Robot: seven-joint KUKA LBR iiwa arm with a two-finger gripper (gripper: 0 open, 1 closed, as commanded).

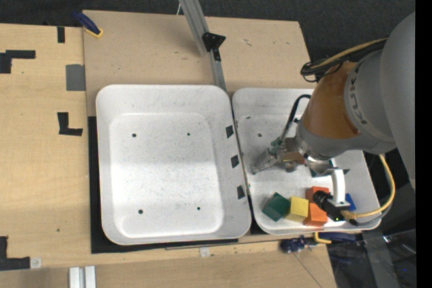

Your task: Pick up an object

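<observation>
Jaws: Although the two-finger gripper [264, 162] is in view over the right shallow white plastic bin [256, 108], its thin fingers [260, 166] stand apart with nothing between them, their tips toward nine o'clock.
Gripper place: near the middle of the right bin's floor, close to the wall it shares with the left shallow white plastic bin [108, 104].
Arm: the grey arm with an orange band [331, 111] comes in from three o'clock and covers much of the right bin's far side.
Task things: a dark green block [275, 206], a yellow block [299, 208] and an orange block [315, 213] lie in a row, touching or nearly so, at about five o'clock from the fingertips, along the right bin's near wall.
Other bits: something red and something blue sit just past the orange block at three o'clock; too small to name.
Step, as I judge it: approach, no grasp yet made.
Next move: the fingers would need to shift toward five o'clock, centre over one block, likely the green one at the row's open end, then descend and close.
</observation>
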